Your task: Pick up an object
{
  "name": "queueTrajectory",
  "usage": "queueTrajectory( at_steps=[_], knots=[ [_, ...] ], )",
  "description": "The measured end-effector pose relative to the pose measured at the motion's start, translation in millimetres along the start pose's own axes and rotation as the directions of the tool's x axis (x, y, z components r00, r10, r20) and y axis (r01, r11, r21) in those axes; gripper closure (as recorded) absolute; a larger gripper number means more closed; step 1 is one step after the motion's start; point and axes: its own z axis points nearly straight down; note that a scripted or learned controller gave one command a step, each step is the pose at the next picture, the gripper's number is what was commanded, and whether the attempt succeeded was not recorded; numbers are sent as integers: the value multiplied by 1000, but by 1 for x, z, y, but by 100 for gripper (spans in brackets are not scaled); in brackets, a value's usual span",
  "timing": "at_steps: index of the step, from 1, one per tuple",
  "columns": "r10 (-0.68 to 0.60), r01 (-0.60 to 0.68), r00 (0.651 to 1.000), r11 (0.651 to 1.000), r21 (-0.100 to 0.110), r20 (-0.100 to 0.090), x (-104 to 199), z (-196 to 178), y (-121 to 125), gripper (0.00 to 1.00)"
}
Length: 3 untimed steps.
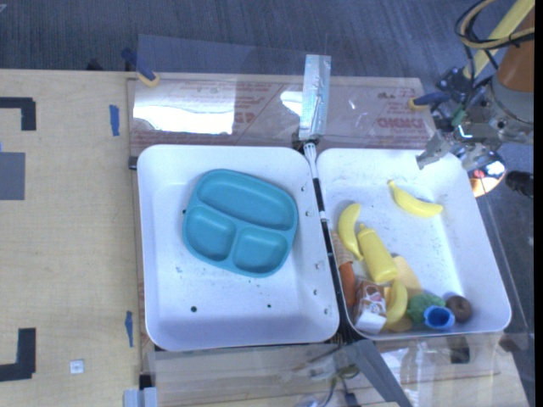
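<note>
My gripper (451,154) hangs over the far right corner of the right bin (462,253), open, with nothing between its fingers. A small yellow banana (414,202) lies on the bin floor just below and to the left of it, apart from it. Further forward, a pile holds another banana (348,225), a yellow bottle (376,253), an orange carrot-like piece (347,281), a small printed carton (369,309), a green piece (420,304), a blue cup (438,316) and a brown ring (459,306).
The left bin (170,295) holds a blue divided plate (240,221). A ridge (318,219) separates the two bins. A clear plastic sheet and a metal post (316,100) stand behind them. Yellow cables (492,19) loop above the wrist at the upper right.
</note>
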Motion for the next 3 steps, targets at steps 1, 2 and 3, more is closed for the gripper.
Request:
queueTrajectory(
  at_steps=[1, 2, 3],
  knots=[
    [91, -91, 996, 996, -5, 2, 21, 113, 12, 0],
    [88, -88, 996, 996, -3, 3, 22, 106, 13, 100],
    [81, -81, 997, 996, -22, -1, 98, -3, 15, 100]
  ],
)
